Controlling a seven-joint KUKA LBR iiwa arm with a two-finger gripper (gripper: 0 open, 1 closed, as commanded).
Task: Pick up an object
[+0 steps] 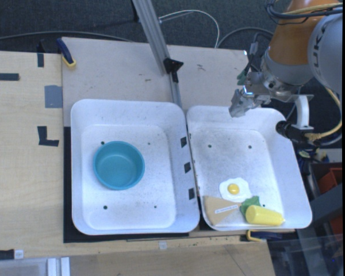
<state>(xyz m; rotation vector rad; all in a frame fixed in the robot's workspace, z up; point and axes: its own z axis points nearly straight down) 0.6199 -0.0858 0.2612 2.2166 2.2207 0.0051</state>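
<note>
Jaws (240, 109) above the far rim of the right bin (287, 154), nothing in them.

How far the metal jaws stand apart I cannot tell; no object sits between them. Part of the lettering "KUKA" reads on the grey arm (328, 33) below its glossy orange band. The right bin, shallow white plastic flecked with dark specks, holds a round fried egg (234, 189), a tan wedge with a pale label (221, 209), and a yellow corn-like piece (263, 215) on green leaf, clustered at its near edge, well apart from the jaws. The left bin (86, 211) holds a round blue bowl (119, 165). Both rest on the pale wooden counter (23, 165).
</note>
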